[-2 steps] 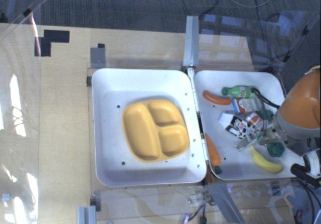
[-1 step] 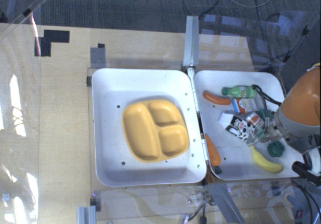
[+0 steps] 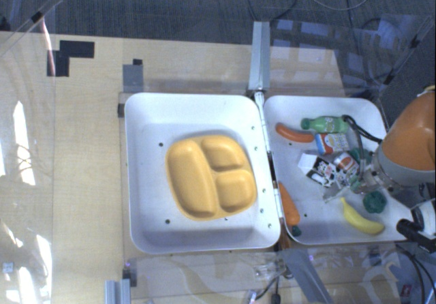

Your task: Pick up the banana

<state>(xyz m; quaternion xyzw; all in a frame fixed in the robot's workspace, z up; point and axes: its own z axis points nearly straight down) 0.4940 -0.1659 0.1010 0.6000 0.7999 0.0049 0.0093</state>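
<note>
Banana first: the small curved yellow banana (image 3: 362, 218) lies on the floor of the right shallow white bin (image 3: 294, 110), near that bin's front right corner, with nothing gripping it. My grey arm with its orange band (image 3: 413, 138) reaches in from the right over the same bin, and my two-finger gripper (image 3: 349, 180) hangs above and a little to the left of the banana, apart from it, over a white and black printed packet (image 3: 319, 168). Whether my gripper is spread or closed I cannot tell; the metal parts at its tip blur into the clutter beneath.

Just beside the banana, toward my wrist, sits a small dark green round object (image 3: 374, 202). Farther back in this bin lie a green plastic bottle with an orange and white label (image 3: 327, 124) on its side and a red-orange sausage-shaped toy (image 3: 295, 133), close together. An orange carrot with a green end (image 3: 289, 208) rests along the bin's left wall, near the divide.

The left shallow white bin (image 3: 146, 118) holds a yellow three-compartment plastic tray (image 3: 210, 174), sitting near its middle, well apart from the banana.
</note>
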